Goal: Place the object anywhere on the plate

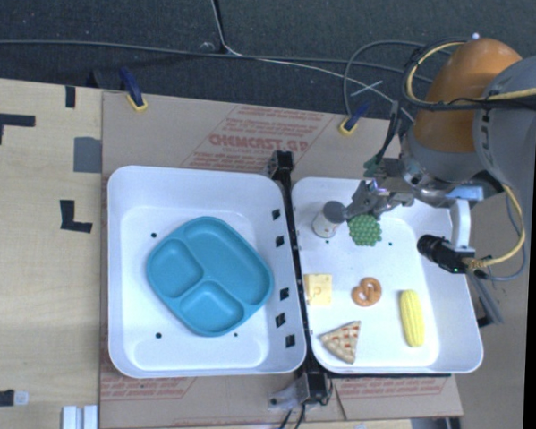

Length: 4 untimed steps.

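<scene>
Broccoli point(365, 229) in right bin point(440, 357), upper area, directly under gripper point(369, 208); likely the target. Can't tell whether gripper is clamped on it or just touching its top. Risks: shallow grip on the lumpy floret, slips out on lift or mid-transfer over the divider point(288, 255). Grey cylinder point(327, 221) just beside, could get nudged or pinched along. Blue plate point(209, 275) well apart in left bin point(127, 336); early drop lands off plate.

grey arm point(512, 96), orange band point(458, 85)
</scene>
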### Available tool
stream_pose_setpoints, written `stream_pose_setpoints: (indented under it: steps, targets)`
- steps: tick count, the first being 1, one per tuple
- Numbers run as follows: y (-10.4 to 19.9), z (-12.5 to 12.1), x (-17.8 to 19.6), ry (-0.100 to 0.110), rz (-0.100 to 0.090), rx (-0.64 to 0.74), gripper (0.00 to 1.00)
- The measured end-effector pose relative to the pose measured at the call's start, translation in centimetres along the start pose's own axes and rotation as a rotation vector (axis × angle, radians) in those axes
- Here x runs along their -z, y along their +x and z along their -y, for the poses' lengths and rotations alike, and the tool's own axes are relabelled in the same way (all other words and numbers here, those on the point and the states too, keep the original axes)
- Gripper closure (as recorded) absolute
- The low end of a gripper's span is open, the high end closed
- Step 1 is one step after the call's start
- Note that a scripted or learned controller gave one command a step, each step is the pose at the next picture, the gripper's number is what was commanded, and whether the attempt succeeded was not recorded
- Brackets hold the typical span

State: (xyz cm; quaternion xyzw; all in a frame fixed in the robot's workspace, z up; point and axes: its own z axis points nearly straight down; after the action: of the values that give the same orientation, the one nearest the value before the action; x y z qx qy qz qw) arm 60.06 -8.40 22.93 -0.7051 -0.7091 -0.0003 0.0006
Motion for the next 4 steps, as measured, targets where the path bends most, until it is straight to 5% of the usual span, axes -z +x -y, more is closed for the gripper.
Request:
stream_pose_setpoints:
  steps: [4]
  targets:
    - [22.4, -2.2, -0.9, 0.002, 0.0, 0.001, 1.0]
